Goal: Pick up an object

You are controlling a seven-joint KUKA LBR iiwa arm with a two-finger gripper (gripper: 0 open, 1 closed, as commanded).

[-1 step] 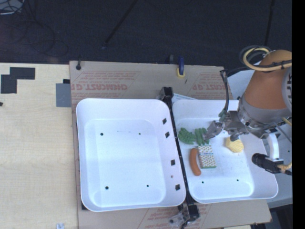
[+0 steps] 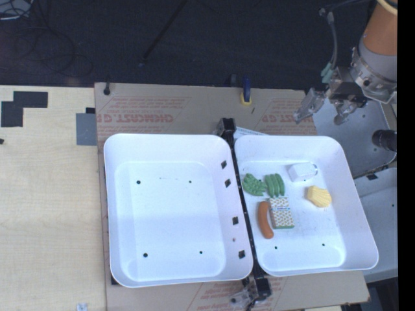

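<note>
In the right bin (image 2: 353, 238) on the desk (image 2: 45, 206), an orange sausage (image 2: 265, 219) lies nearest, touching a speckled block (image 2: 281, 212). Behind them sit two green pieces (image 2: 264, 185) side by side; a yellow lump (image 2: 318, 197) lies toward the right wall, a white object (image 2: 302, 172) just beyond it. Past the bin's far right corner hangs the pincer (image 2: 322, 109), spread apart, gripping nothing.

white bins (image 2: 168, 149) hold green pods (image 2: 275, 184), orange sausage (image 2: 265, 219), yellow lump (image 2: 319, 197).
</note>
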